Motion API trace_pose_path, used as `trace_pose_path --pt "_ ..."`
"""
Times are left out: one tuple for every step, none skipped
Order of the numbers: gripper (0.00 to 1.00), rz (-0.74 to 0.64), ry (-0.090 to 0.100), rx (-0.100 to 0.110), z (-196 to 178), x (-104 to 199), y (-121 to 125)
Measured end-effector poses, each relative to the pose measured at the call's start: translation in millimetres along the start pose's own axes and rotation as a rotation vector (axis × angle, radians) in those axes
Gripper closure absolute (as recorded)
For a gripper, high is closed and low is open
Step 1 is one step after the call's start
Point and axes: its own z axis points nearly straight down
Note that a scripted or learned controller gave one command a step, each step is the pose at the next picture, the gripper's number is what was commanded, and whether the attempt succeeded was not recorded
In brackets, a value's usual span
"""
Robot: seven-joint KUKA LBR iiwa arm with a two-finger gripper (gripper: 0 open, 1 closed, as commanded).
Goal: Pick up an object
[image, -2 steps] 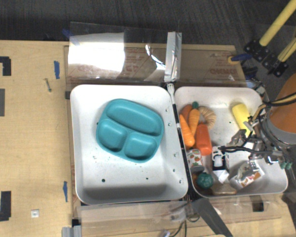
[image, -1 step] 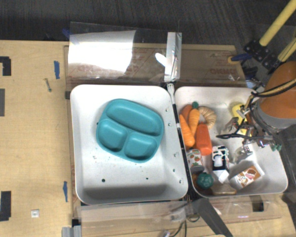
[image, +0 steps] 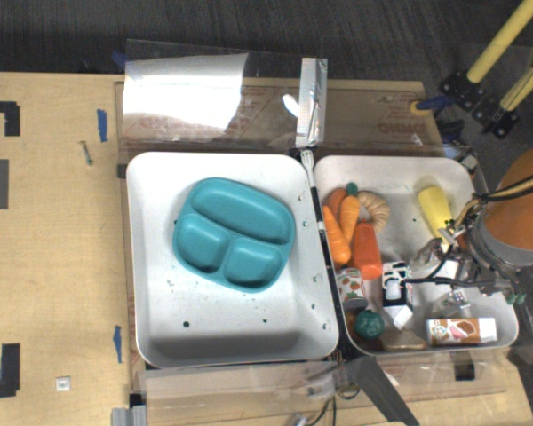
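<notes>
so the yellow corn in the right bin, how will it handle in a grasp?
The corn looks rounded and elongated, so it probably rolls sideways if nudged. Its glossy surface suggests a plastic toy: likely light, stiff, somewhat slippery. It lies on the bin floor apart from the carrots, so access seems fair.

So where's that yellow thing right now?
The yellow thing lies in the right bin, near its far right corner, to the right of the carrots and just left of the arm.

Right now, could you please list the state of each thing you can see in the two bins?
Teal plate: upright, lying in the left bin.
Carrots: lying along the right bin's left wall.
Yellow piece: lying loose.
Small box: flat on its side.
Gripper: low over the right bin.
</notes>
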Motion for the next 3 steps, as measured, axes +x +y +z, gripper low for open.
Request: trace_pose_path --pt "0.0 -0.016 0.018 -0.004 4 -68 70" --pt "0.0 -0.131 0.02 0.002 5 -97 71" --pt "0.0 -0.035 0.021 -0.007 5 -73 72"
